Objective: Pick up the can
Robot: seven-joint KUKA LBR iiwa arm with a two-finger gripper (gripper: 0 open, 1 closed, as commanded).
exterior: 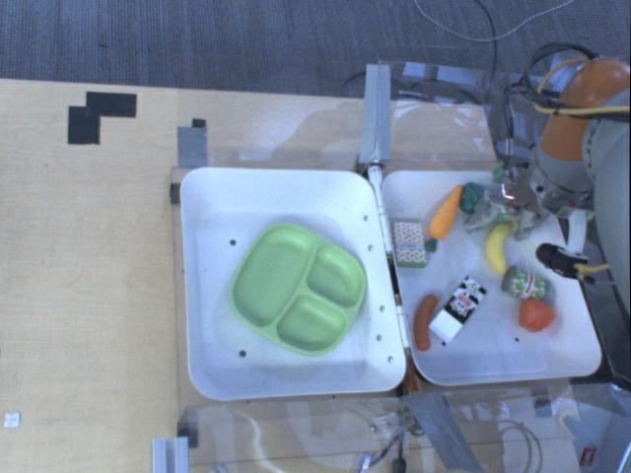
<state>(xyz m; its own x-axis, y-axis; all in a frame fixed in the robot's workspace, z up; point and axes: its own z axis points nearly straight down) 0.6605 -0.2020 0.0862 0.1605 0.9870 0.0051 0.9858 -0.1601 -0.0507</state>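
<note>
From above, the wooden counter (89, 264) carries two shallow white bins side by side. The left bin (212, 363) holds a green divided tray (299, 289), lying flat and slightly turned.

The right bin (473, 358) holds the small items. The can (524, 284) lies on its side toward the right wall of this bin (its label is green with some red, too small to read). Just below it sits a red tomato (535, 314), close beside but seemingly apart. Above and left of the can is a yellow banana (495, 248), and further left an orange carrot (445, 212) set on a slant. A checked little box (409, 242) rests against the bin's left wall; a black-and-white carton (458, 308) and a reddish sausage (424, 321) lie lower down.

The arm reaches in from the right, orange band uppermost. Its claw (513, 205) hovers over the bin's upper part, near the banana's top end and well above the can; whether it is open or closed I cannot tell.
</note>
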